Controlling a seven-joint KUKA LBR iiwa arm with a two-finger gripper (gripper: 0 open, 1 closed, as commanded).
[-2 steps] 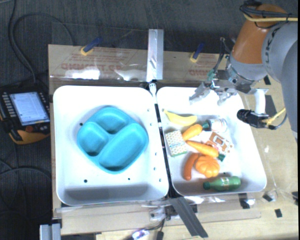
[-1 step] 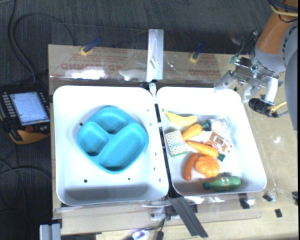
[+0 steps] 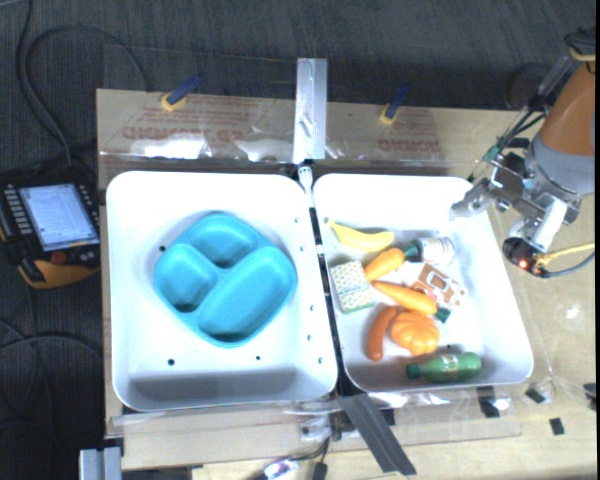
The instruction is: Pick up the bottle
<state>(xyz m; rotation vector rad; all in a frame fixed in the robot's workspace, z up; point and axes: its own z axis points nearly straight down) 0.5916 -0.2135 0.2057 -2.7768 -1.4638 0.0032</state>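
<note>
A green bottle (image 3: 445, 367) lies on its side along the front wall of the right bin (image 3: 510, 308). A smaller clear bottle-like item (image 3: 432, 248) with a dark cap lies near the bin's middle back. The gripper (image 3: 477, 198) hangs at the end of the grey and orange arm (image 3: 565, 128), over the right bin's back right corner. It is well behind the green bottle and to the right of the clear one, and touches neither.
The right bin also holds a banana (image 3: 360, 235), two carrots (image 3: 385, 261), an orange sausage shape (image 3: 380, 330), an orange fruit (image 3: 417, 333), a checkered packet (image 3: 350, 286) and a small carton (image 3: 442, 286). A blue divided plate (image 3: 225, 276) lies in the left bin (image 3: 130, 348).
</note>
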